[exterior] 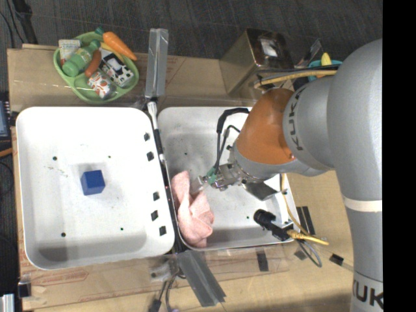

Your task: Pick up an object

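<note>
The end effector (pixel 210 179) sits beside a pink cloth (pixel 194 214) in the right bin (pixel 195 125), grip state impossible to tell, nothing apparently lifted yet

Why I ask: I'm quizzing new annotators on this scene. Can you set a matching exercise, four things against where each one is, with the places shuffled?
Things
1. blue cube
2. pink cloth
3. green bowl of toy food
4. gripper

Places
A. on the bench beyond the bins, at the view's top left
B. over the right-hand bin, next to the cloth
C. on the floor of the left-hand bin
D. heaped against the right-hand bin's left wall

Pairs: 1-C, 2-D, 3-A, 4-B
</note>
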Robot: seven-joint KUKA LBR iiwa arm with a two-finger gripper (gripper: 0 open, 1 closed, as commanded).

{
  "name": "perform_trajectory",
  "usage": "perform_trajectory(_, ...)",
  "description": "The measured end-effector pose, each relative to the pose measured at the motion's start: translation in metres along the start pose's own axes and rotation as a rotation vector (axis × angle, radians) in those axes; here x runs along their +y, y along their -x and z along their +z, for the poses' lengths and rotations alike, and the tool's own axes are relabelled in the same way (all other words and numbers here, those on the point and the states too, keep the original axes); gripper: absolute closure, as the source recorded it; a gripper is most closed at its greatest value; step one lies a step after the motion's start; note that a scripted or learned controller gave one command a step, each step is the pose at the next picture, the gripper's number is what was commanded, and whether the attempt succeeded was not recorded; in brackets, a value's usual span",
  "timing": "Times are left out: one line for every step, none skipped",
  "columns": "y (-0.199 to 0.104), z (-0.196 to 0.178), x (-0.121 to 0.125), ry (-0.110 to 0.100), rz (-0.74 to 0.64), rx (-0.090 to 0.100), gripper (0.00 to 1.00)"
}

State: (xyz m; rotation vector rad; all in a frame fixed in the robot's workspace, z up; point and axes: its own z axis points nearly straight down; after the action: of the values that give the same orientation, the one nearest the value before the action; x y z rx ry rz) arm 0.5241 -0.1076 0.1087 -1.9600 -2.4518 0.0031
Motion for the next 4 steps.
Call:
perform_trajectory(-0.008,0.016,-0.001,0.003,-0.010,-0.002,0.00)
perform_trajectory(-0.010,0.006,0.000,0.002,-0.017,-0.001,1.00)
perform_trajectory(-0.004,0.017,0.004,0.003,0.142,-0.001,1.00)
perform_trajectory(-0.003,0.017,0.004,0.003,0.142,-0.002,0.00)
